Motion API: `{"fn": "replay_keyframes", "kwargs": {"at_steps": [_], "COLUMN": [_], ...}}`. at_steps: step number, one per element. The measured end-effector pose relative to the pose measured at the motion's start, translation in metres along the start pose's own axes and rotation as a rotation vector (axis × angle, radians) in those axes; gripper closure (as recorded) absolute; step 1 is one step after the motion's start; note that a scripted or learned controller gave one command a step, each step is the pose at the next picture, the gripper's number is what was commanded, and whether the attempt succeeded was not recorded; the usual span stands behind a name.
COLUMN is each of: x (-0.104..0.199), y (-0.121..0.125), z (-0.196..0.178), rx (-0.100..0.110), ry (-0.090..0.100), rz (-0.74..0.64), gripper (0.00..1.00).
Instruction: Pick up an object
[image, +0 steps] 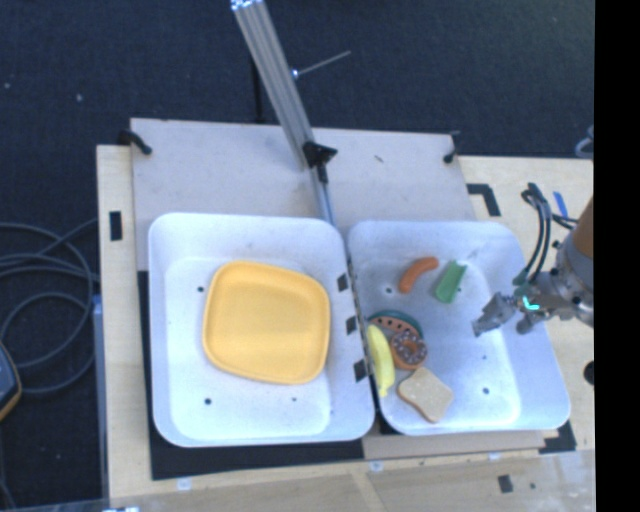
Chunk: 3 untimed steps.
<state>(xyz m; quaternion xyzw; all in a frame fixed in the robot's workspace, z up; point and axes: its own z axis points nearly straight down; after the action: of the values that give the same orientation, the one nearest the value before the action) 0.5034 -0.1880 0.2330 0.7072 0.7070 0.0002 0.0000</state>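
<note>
The right bin (500, 400) holds several small items. An orange sausage-shaped piece (419, 272) and a green block (450, 281) lie near its far side. A yellow banana (380, 360), a round brown disc on a teal rim (405, 343) and a slice of bread (427, 393) crowd its near left corner. My gripper (505, 320) hangs over the right part of this bin, to the right of the green block and apart from it. It is open, with nothing between its fingers.
The left bin (180, 260) carries a large yellow square plate (266, 321). A slanted metal rail (285, 95) rises behind the bins. Cables (40, 300) lie on the floor at the left.
</note>
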Motion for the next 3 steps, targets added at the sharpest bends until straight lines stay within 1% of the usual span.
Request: {"fn": "replay_keyframes", "kwargs": {"at_steps": [1,2,3], "x": [0.000,-0.003,0.001], "y": [0.000,-0.001,-0.005], "z": [0.000,0.062,0.123], "rx": [0.000,0.005,0.005], "ry": [0.000,0.001,0.001], "rz": [0.000,0.001,0.000], "gripper": [0.00,0.00,0.00]}}
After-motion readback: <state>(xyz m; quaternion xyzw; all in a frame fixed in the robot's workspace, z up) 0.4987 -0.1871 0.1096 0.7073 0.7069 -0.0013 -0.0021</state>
